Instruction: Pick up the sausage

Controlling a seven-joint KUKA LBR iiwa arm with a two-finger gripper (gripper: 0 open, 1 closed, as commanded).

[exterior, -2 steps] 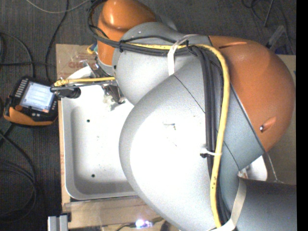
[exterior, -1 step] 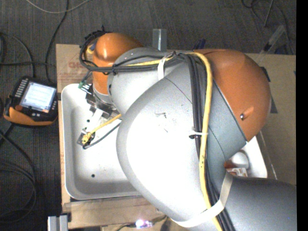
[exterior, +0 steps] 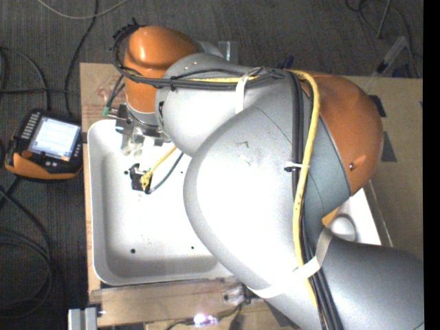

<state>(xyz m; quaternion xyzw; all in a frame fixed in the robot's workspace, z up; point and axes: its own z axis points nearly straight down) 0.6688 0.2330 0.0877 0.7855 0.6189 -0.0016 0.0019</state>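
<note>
A single fixed camera looks down on me from above the wooden bench, tilted at a slant rather than straight overhead. My grey arm with its orange band reaches in from the right of the frame and sits close under the lens, so it looms large and covers much of the picture. To its left the shallow white plastic bin lies farther below. Beyond the bench's left edge the view takes in dark carpet floor and an orange-edged handheld control pendant with a lit screen.
</note>
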